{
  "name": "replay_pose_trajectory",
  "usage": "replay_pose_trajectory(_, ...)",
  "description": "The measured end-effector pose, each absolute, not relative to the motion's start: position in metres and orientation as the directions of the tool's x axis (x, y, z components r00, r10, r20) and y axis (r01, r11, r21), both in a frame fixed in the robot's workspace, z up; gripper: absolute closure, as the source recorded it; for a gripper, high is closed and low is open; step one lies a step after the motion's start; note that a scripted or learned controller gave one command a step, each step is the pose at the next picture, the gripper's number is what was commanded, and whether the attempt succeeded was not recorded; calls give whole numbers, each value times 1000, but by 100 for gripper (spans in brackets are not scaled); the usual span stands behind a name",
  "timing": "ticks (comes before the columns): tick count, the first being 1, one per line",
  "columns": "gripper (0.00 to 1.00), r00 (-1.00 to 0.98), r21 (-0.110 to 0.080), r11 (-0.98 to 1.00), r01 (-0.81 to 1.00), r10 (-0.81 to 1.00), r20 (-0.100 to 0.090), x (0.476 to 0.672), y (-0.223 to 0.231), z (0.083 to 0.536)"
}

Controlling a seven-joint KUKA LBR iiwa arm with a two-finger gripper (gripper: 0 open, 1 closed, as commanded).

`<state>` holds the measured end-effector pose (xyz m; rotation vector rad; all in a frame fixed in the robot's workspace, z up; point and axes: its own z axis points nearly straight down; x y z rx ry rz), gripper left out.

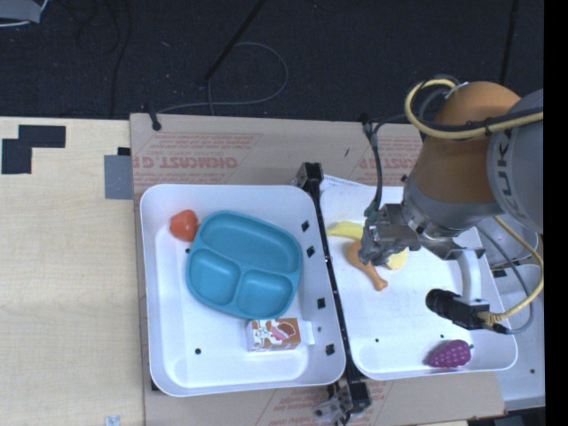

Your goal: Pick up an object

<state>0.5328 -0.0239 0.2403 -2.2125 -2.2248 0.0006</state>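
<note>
In the right bin (417,362), my gripper (382,242) is low over the upper left part, above a small cluster of objects. An orange carrot-like piece (367,266) pokes out below and left of it, touching or nearly touching the gripper's tip. A yellow banana-shaped object (346,230) sticks out to the left, and a bit of yellow (398,258) shows at the gripper's lower right. The arm's body hides whatever lies straight under it. A purple bunch of grapes (449,354) lies apart in the bin's lower right corner.
The left bin (169,344) holds a blue divided plate (242,264), a red-orange ball (184,224) at its upper left and a small printed box (273,334) near the front. A black part (454,308) on a yellow cable hangs over the right bin. A divider (324,273) separates the bins.
</note>
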Motion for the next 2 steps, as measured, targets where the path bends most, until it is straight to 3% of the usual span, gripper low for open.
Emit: replay_pose_trajectory(2, 100, -4, -4, 4, 1000, 1000, 1, 543, 78, 240)
